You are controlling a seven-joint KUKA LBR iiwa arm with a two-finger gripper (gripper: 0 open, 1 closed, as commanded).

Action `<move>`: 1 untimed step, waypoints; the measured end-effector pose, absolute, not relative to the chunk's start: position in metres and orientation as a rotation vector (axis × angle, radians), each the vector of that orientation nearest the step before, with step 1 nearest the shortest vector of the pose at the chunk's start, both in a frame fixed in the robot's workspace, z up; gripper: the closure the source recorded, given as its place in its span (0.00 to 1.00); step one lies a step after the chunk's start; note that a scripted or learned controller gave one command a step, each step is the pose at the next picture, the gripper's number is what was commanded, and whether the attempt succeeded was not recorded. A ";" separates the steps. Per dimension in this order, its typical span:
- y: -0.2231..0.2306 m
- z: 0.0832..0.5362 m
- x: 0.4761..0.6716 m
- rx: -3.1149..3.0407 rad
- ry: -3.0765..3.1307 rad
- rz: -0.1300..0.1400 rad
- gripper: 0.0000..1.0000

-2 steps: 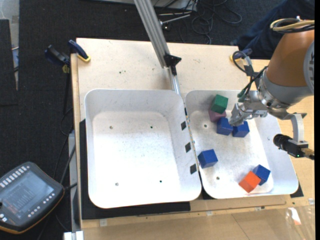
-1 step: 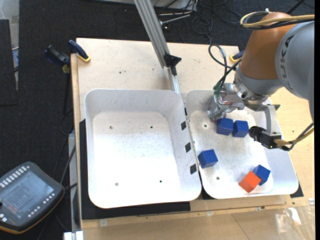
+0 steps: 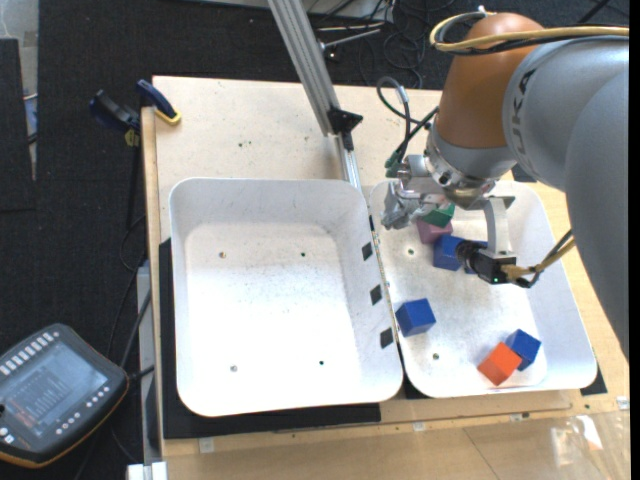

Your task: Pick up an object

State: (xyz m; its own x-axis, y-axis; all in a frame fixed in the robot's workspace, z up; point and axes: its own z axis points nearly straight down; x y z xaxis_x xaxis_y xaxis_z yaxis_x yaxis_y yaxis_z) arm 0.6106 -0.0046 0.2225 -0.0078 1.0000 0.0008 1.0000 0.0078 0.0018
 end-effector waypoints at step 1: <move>0.042 0.238 0.629 2.212 2.229 0.007 1.00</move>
State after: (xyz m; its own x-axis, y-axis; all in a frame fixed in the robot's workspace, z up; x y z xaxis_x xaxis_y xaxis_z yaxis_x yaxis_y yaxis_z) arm 0.6294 0.0418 0.2376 -0.0075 1.0000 0.0018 1.0000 0.0075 0.0041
